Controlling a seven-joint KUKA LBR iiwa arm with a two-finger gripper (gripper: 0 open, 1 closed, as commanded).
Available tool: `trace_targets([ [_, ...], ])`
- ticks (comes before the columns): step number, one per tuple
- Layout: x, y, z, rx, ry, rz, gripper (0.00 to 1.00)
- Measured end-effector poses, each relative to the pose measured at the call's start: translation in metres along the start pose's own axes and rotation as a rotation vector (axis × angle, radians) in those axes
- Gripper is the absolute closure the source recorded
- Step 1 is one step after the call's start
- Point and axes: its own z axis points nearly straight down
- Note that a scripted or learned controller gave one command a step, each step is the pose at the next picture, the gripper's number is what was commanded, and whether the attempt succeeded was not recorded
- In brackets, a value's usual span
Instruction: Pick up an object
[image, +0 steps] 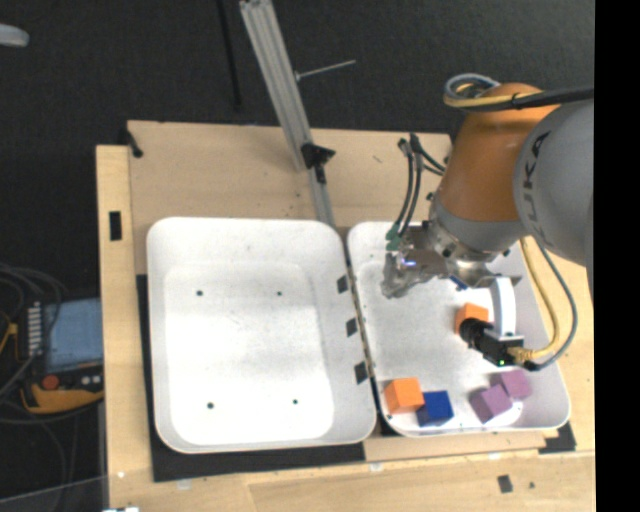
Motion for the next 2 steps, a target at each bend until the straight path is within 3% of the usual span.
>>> trace_targets([
  [2,0.089,0.037,0.006,0.0,-0.003,0.003,1.0],
])
